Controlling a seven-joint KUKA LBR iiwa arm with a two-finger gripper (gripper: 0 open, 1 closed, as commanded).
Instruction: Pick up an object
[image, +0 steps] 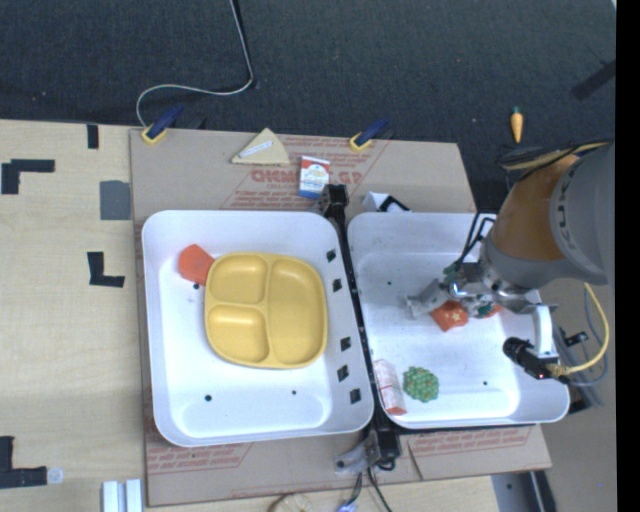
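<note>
**End effector poised over the red object in the right bin**

Nearest the lower edge of the view, a small green lumpy object (421, 384) is seen in the right bin (500, 400), with a slim white-and-red tube (387, 385) lying just beside it along the bin's left wall. Farther in, the end effector (462, 297) is lowered into the middle of the same bin. A small red-orange object (450, 317) lies directly beneath and slightly toward the near side of it, touching or nearly touching the tip. Whether the fingers are spread or pressed together cannot be told, nor whether the object is actually gripped. A grey metal piece (425, 300) juts out to the left of the red object; whether it is loose or part of the tool cannot be told.

The red object is judged the likeliest target, being much nearer than the green one. It looks compact and blocky, with a pale patch on top and no clear long axis.

In the left bin (165, 400), a yellow divided plate (266, 309) and an orange piece (195, 263) are well apart from the arm. On the desk (60, 300) beyond the bins lie a small carton (314, 177) and a tan wedge (263, 148).
</note>
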